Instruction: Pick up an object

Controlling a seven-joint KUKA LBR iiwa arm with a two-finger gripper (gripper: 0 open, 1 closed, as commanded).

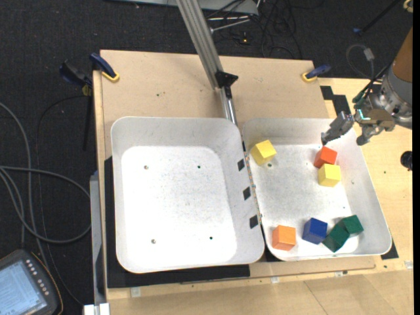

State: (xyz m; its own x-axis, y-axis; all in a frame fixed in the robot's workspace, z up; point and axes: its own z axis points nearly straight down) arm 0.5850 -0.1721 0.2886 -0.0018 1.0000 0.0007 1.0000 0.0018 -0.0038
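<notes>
1. Judging from how things lie, the pick has not yet been made: every block rests on the floor of the right bin (pixel 374 195), and nothing sits between the gripper's fingers.
2. Six candidates lie there (any would do for the task): a yellow cube (pixel 264 151) near the bin's far-left corner, a red cube (pixel 326 156) with a second yellow block (pixel 329 174) touching it on the near side, both toward the far-right part, and along the near edge an orange cube (pixel 283 237), a blue cube (pixel 315 230) and two green blocks (pixel 344 232) pressed together.
3. The left bin (pixel 125 176) holds no blocks.
4. The gripper (pixel 350 131) hangs over the right bin's far-right corner, its two fingers spread apart with nothing in the gap; the left finger's tip is just beside the red cube, seemingly above it.
5. The arm (pixel 400 77) enters from the bench's right edge, wrist angled down and inward toward the bin.
6. What is left: centre over a block (the red one looks nearest), descend, close, lift.
</notes>
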